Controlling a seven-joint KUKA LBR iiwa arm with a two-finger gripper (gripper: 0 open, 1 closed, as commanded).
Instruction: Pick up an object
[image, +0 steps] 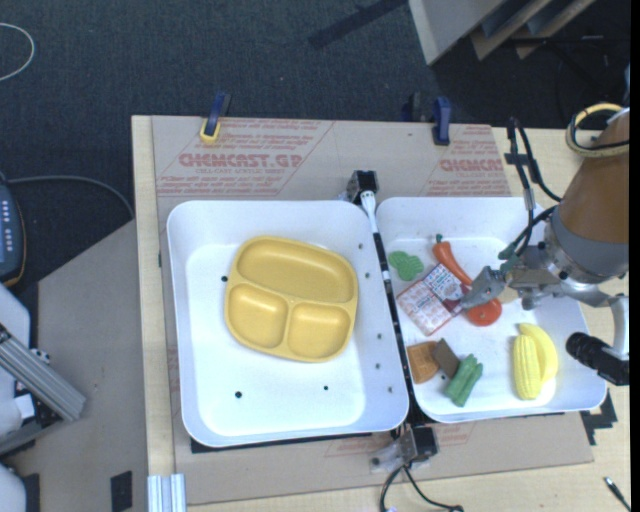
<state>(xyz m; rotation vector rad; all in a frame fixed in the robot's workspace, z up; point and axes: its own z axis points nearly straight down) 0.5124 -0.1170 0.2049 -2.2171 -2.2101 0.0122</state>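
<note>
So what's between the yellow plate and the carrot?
In the camera view, the bins' touching rims and a green leafy toy lie between the yellow plate and the carrot.

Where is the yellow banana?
The banana lies in the right bin, near its front right corner. A red round piece sits up and to its left, and the gripper is just beyond that.

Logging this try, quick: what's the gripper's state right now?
Gripper: low in the right bin, over the red-and-white packet and beside the red tomato piece; open, shut or holding cannot be told.
</note>
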